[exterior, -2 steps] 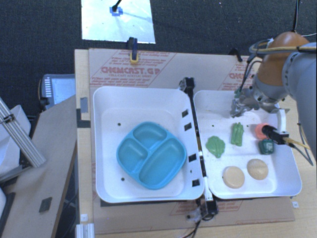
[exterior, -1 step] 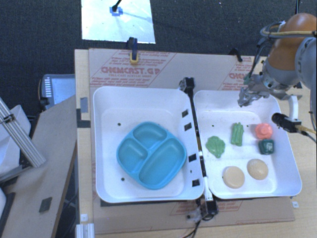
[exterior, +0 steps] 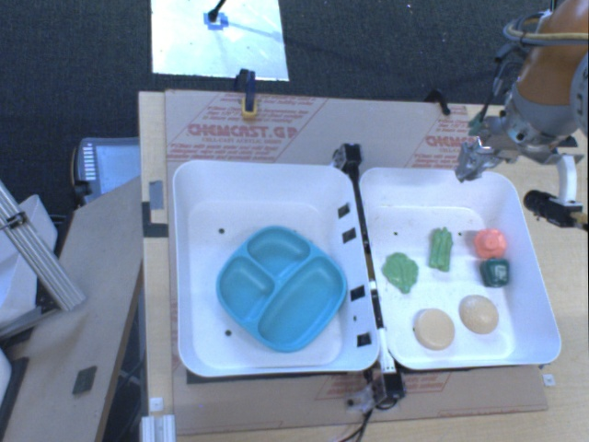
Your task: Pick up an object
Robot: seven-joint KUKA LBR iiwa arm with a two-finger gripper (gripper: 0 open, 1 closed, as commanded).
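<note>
While two white bins are set side by side on the bench, their contents are split unevenly. One blue divided plate (exterior: 281, 288), with three compartments, is laid alone in the left bin (exterior: 198, 201). Six small things are counted in the right bin (exterior: 405, 196): one green leafy piece (exterior: 400, 272) near the bin's left wall, one green ridged piece (exterior: 441, 249) just right of it, one pink-orange piece (exterior: 490, 242) by the right wall, one dark green block (exterior: 495, 273) just below that and close against it, and two pale round pieces (exterior: 434, 328) (exterior: 479, 314) side by side along the near edge. None of these is touched by the robot.

The arm is seen at the upper right, its orange band uppermost and its grey wrist angled down and to the left. The gripper (exterior: 470, 166) is held over the far rim of the right bin, well apart from all six pieces, and nothing is seen between its fingers. Whether those fingers are apart or together cannot be told.
</note>
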